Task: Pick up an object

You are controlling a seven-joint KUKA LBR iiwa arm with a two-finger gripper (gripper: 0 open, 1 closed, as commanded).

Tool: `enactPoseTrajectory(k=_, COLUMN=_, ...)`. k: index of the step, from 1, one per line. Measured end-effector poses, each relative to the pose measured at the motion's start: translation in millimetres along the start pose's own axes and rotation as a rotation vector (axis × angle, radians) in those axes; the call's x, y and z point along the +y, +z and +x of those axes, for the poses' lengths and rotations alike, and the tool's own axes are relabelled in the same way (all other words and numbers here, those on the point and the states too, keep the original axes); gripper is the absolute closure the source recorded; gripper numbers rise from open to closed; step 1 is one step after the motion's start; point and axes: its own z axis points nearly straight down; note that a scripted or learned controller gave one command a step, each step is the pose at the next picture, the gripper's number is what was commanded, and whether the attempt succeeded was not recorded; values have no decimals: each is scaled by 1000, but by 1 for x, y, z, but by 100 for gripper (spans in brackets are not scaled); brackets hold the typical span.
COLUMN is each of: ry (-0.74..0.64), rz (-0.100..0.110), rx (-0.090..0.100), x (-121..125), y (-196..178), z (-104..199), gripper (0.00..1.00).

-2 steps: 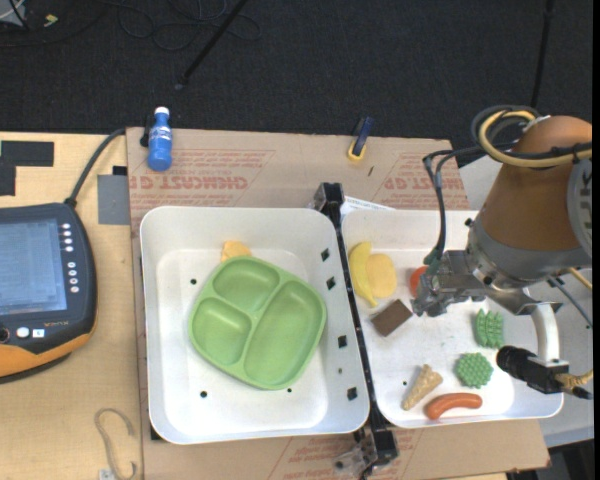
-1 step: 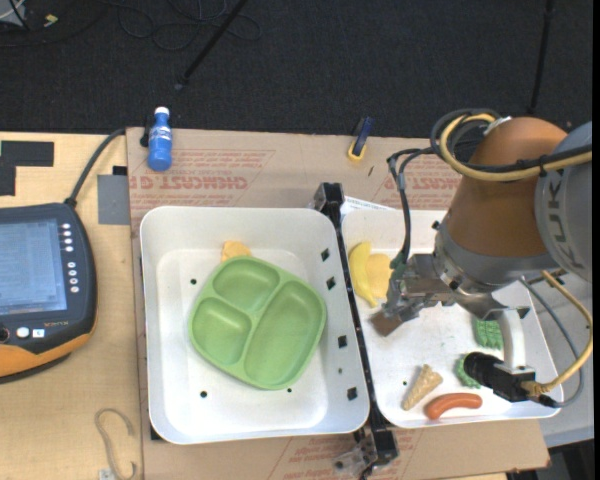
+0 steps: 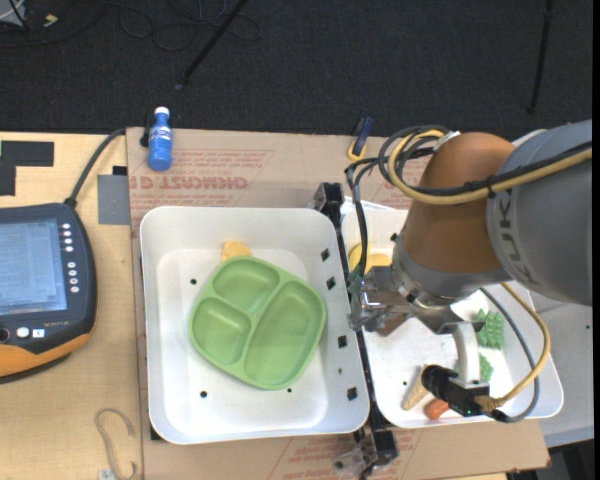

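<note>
Two white bins side by side, nothing lifted so far as I can see.

Near end of the right bin (image 3: 402, 356): a tan cone-shaped piece (image 3: 413, 398) with a small orange-red piece (image 3: 436, 408) just beside it, both on the floor close to the near wall. Further back toward the right wall is a green knobbly toy (image 3: 492, 329), also on the floor.

Gripper (image 3: 370, 310) sits low at the left side of the right bin, hard by the divider between the two bins. The wrist and orange band cover it from above, so I can't tell if it's wide or narrow. No object is visible in it. Just beyond it a yellow item (image 3: 376, 260) pokes out from under the arm; too hidden to name.

Left bin (image 3: 165, 368): a green divided plate (image 3: 258, 320) lies flat mid-bin, and a small yellow piece (image 3: 236, 251) touches its far edge. Both are well apart from the gripper.

Outside the bins: a grey hook (image 3: 115, 438) on the near-left bench, a teach pendant (image 3: 25, 278) to the left, and a blue bottle (image 3: 160, 140) standing on the cardboard at the far side.

Progress call: arm is down in the right bin, so approach looks done. Grasp unconfirmed, lift not started. Likeliest target is the yellow item, since it's closest. Left to do: close on something, raise it clear, check it's actually held. Risk: being that tight to the divider could mean catching the wall instead.
</note>
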Motion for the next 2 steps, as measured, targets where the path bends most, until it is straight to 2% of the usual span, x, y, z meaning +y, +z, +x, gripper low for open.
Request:
enactPoseTrajectory(k=1, ry=-1, rz=-2, rx=0, x=4, y=-1, z=52, gripper=100)
enactPoseTrajectory(k=2, ry=3, rz=-1, rx=-2, x=0, y=5, z=45, gripper=100)
